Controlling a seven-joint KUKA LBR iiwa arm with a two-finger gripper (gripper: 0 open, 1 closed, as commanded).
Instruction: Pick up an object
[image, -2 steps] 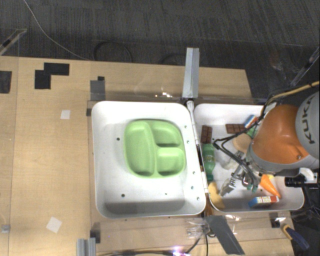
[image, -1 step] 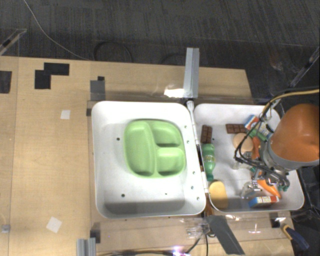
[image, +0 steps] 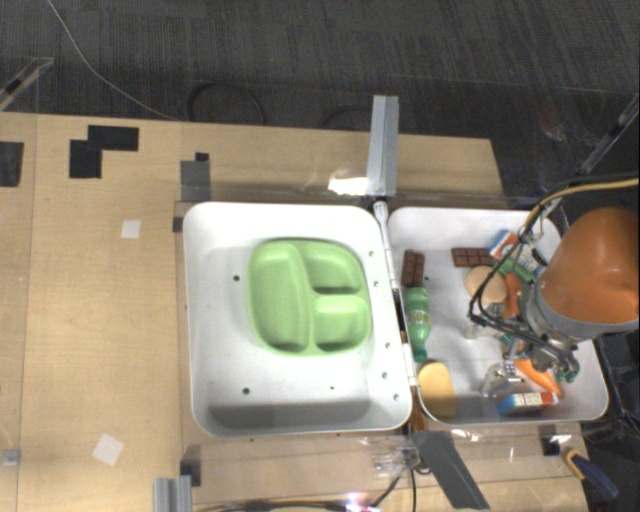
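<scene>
- Camera view: two white bins sit side by side on the wooden bench. The left bin holds a green divided tray, lying flat with its compartments facing up.
- The right bin holds the loose objects. A green bottle lies along the bin's left wall, its long axis running from the far side toward the near side, slightly tilted. Just beyond it lies a brown chocolate bar, long axis the same way; a second brown bar lies crosswise near the far wall.
- A yellow rounded object rests at the near left corner, just below the bottle.
- The arm's orange band hangs over the right side of this bin. The gripper is low among cluttered items, and I cannot tell how it is set.
- An orange piece and a blue-and-white packet lie just beside the gripper. No writing is legible on any item.
</scene>
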